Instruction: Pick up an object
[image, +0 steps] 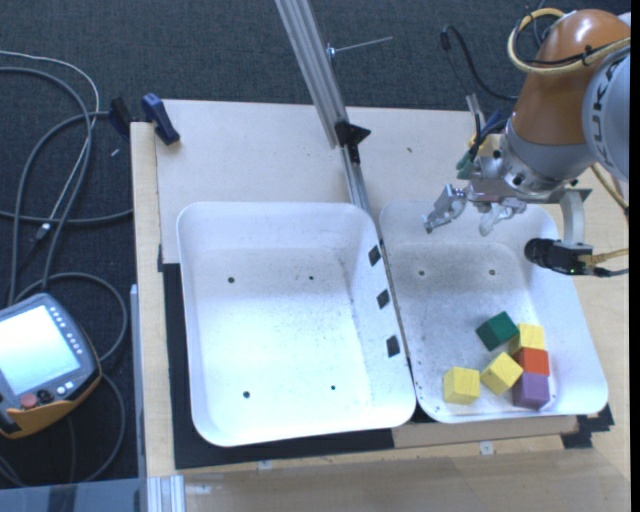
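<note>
Nearest us, in the lower right of the frame, the blocks (510, 362) lay bunched in the right bin's (440, 300) corner, touching one another. The jaws (470, 215) hung apart and empty over that bin's upper end, well away. We judged a descent there would close on nothing, while the packed cluster risked fingers jamming between neighbours.

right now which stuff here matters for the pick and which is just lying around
For the job:
- gripper, jaws open, holding nothing, above the right bin
- blocks in that bin: green, orange, purple, three yellow

Lying about:
- left bin
- pendant
- cables
- blue clamp
</note>
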